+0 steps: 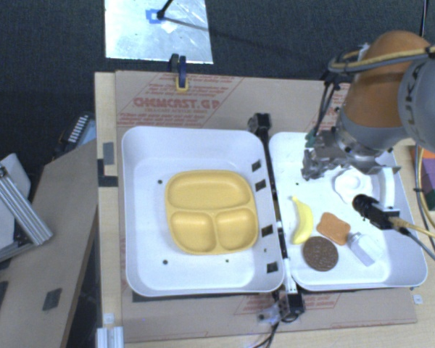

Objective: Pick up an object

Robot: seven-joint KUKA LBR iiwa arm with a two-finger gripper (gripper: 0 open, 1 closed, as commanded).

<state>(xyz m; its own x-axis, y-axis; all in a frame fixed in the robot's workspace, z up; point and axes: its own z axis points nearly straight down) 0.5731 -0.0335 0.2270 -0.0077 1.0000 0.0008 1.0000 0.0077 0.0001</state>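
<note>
While the tool [315, 162] hangs over the right bin's [402, 270] far left corner, its grip unreadable, a banana [302, 221] lies nearer the counter's front edge.

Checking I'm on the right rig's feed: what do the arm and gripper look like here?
The arm is a bulky, rounded grey body with a wide orange band above the wrist. Thin dark cables run down its left side toward the wrist. The gripper is a compact dark grey metal unit, small next to the arm. No markings can be read on either.
</note>
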